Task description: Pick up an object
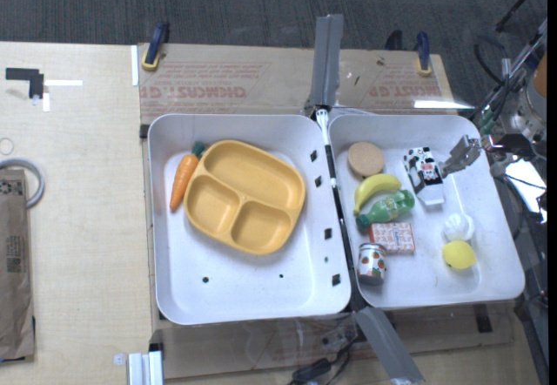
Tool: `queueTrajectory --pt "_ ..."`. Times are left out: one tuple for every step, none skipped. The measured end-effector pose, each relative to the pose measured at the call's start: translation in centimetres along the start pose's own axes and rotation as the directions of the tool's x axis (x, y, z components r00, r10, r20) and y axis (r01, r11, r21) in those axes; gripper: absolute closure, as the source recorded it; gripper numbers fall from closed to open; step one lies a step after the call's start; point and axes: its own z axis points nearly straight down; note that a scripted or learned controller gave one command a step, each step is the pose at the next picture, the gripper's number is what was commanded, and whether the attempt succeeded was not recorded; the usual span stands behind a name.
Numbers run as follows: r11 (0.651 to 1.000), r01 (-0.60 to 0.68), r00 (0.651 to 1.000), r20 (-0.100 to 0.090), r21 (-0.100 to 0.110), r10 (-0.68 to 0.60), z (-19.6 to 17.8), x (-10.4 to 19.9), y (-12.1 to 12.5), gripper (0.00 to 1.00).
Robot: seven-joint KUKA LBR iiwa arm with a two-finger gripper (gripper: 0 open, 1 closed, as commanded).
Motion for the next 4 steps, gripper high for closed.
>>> queueTrajectory --pt "0.996 0.093 0.996 0.001 -0.001 -0.093 7.7 0.7 6.1 0.00" --pt "0.990 0.141 0.990 0.001 -0.003 -0.141 17.4 -1.1 7.1 0.00" --pt "0.991 0.137 0.991 0.002 -0.005 -0.137 16.4 -1.3 7.2 1.00" --pt "0.992 0.128 0.992 0.001 -0.001 -0.128 6.0 6.9 2.3 1.00"
